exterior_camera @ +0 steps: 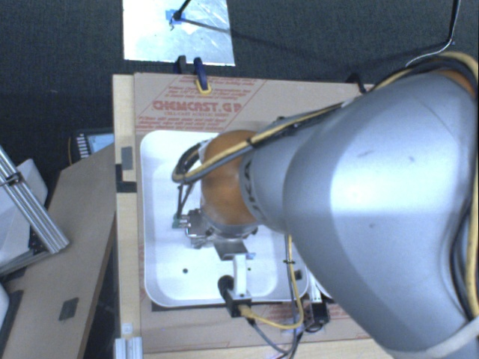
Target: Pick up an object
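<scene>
The grey arm (pixel 374 200) reaches in from the right and covers most of the view. Its orange band (pixel 224 182) hangs over the left white bin (pixel 161 200). Below the band, the metal gripper (pixel 196 230) points down into the middle of that bin, close to the floor. The wrist hides what lies under it, and I see no object held. A small dark speck (pixel 185 270) sits on the bin floor in front of the gripper. The right bin is hidden behind the arm.
The bins rest on a brown board with red print (pixel 224 99), held at its far edge by a blue and yellow clamp (pixel 200 77). A shiny foil sheet (pixel 178 21) lies beyond. An aluminium rail (pixel 30 208) stands at the left.
</scene>
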You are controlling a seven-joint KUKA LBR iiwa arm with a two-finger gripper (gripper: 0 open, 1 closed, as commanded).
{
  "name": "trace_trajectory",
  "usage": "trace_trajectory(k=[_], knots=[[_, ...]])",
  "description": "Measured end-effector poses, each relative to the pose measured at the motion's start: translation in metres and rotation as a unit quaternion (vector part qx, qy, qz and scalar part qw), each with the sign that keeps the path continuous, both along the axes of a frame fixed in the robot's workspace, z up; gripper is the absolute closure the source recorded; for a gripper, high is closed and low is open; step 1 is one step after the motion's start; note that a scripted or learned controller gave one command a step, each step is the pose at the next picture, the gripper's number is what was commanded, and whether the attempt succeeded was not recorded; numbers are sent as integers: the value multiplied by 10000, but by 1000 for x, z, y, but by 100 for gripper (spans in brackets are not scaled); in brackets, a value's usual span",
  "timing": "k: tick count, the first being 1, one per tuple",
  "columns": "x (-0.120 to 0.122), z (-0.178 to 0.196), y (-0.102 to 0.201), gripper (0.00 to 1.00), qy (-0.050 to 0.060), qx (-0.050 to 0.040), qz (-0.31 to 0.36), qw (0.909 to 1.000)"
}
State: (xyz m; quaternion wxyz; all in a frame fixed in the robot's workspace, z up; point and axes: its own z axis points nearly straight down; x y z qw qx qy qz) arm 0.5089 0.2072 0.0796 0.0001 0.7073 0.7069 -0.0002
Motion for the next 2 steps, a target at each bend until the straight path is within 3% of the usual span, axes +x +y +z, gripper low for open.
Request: trace_trajectory(k=[2], knots=[[1,26,1,100,-1,11,-4,10000]])
